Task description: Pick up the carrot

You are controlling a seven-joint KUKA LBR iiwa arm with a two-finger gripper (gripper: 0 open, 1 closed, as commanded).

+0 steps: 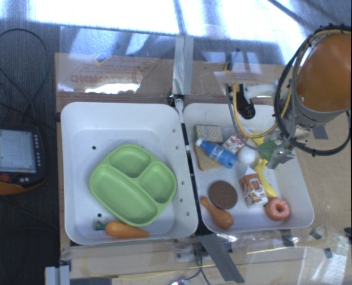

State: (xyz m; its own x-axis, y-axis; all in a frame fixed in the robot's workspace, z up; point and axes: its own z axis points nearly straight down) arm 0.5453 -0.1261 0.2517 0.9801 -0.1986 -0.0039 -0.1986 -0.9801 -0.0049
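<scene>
One carrot (126, 230), sitting just below the green plate (133, 184)

End effector (281, 156) hangs way off to the plate's right, above the other bin's clutter; honestly can't tell if it's open or closed.

One fixed camera looks down at a slant from above the bench (122, 79), far enough to take in both white bins (75, 159) side by side.

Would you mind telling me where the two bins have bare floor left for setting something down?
Left bin: bare floor behind the green plate, and along its left wall; the carrot fills the near edge. Right bin: crowded, with the donut, cookie and bottle close together.
</scene>
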